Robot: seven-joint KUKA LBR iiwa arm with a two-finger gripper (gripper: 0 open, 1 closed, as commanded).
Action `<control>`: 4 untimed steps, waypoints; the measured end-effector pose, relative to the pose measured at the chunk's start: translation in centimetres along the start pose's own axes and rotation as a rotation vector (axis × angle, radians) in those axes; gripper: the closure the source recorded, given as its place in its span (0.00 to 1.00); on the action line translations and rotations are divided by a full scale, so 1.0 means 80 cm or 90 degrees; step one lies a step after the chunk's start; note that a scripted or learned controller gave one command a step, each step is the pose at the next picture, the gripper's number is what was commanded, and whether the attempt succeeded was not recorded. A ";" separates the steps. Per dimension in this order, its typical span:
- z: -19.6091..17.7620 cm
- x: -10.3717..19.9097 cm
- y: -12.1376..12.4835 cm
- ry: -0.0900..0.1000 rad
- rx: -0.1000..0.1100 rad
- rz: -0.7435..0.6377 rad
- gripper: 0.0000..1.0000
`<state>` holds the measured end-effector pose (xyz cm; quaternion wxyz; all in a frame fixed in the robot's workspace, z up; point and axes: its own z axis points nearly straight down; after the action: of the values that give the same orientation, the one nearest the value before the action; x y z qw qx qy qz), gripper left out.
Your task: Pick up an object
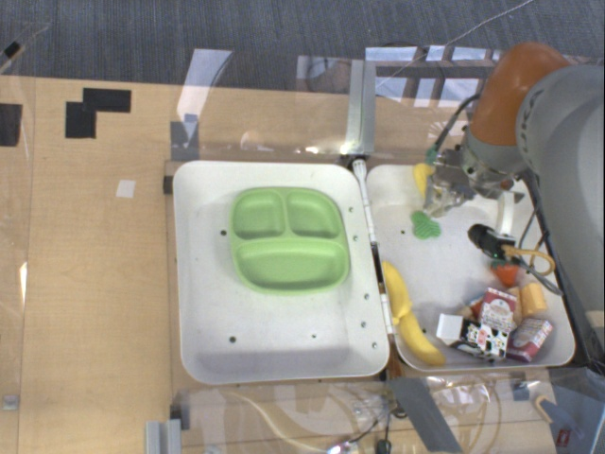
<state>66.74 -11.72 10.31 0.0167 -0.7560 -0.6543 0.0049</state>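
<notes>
While lying lengthwise near-to-far, banana (408, 312) hugs right bin's (563, 348) left wall

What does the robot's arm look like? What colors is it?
The arm is big, round and smooth, mostly grey, with a shiny orange band near the wrist. At its end sits the gripper, a small silvery metal part. Thin dark cables curl along the wrist beside it.

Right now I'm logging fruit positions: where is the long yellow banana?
The long yellow banana lies in the right white bin, along its left wall at the near corner, beside the divided green plate's bin.
</notes>
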 end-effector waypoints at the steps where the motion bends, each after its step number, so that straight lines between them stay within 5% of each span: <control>1: 0.002 0.000 -0.001 0.000 0.002 -0.001 0.00; 2: 0.019 -0.010 0.007 -0.010 -0.025 -0.041 0.00; 3: 0.001 -0.007 0.009 -0.010 -0.030 -0.044 1.00; 4: -0.104 0.088 -0.022 -0.008 -0.025 -0.021 1.00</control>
<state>66.26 -4.69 18.76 -0.0022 -0.7452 -0.6669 -0.0034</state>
